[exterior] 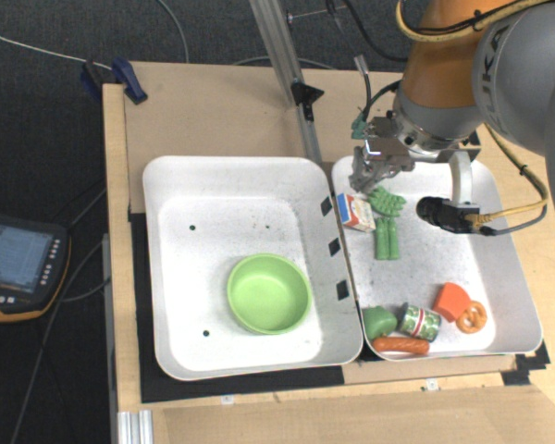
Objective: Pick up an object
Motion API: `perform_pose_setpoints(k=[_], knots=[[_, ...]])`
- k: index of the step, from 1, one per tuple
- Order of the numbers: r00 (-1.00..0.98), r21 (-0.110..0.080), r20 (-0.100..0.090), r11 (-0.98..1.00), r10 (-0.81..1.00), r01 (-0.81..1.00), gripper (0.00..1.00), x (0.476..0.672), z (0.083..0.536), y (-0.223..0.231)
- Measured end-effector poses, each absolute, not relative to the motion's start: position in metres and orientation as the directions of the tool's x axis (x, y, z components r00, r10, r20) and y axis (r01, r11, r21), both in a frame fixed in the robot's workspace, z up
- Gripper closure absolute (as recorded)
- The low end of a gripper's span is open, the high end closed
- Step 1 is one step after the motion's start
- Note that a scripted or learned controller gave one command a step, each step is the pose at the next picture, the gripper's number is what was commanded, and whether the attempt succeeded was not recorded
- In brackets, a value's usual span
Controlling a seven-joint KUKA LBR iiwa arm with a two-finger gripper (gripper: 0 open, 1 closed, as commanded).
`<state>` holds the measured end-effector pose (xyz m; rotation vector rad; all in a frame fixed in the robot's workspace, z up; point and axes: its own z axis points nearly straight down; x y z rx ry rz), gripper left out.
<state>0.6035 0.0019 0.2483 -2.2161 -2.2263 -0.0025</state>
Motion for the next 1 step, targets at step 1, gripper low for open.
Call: perform_pose_setpoints(k=[1], knots=[[-0.004, 0.0, 0.001, 0.004, 1.0, 1.0, 1.0, 0.6127, 0.2427, 0.0457]])
